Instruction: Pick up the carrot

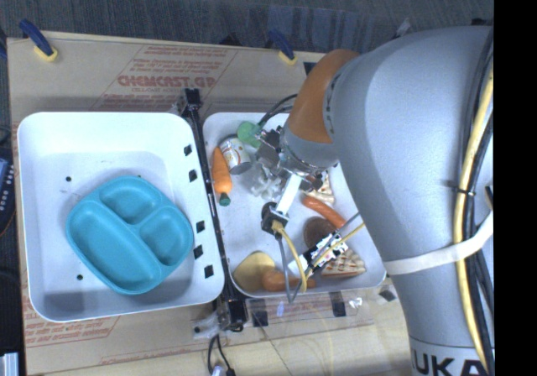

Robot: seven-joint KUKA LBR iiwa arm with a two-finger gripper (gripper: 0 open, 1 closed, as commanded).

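Grey arm (419, 156) overhangs; hand (262, 166), grip unclear, hovers just right of carrot (221, 173).

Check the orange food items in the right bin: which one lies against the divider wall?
The carrot, lying lengthwise along the right bin's left wall. The other orange piece lies farther right, close under the arm.

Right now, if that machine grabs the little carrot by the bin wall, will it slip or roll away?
The carrot looks like a smooth, tapered toy, so it may well slip. Its round body lies lengthwise against the right bin's left wall, so a nudge would probably roll it. It seems stiff and light.
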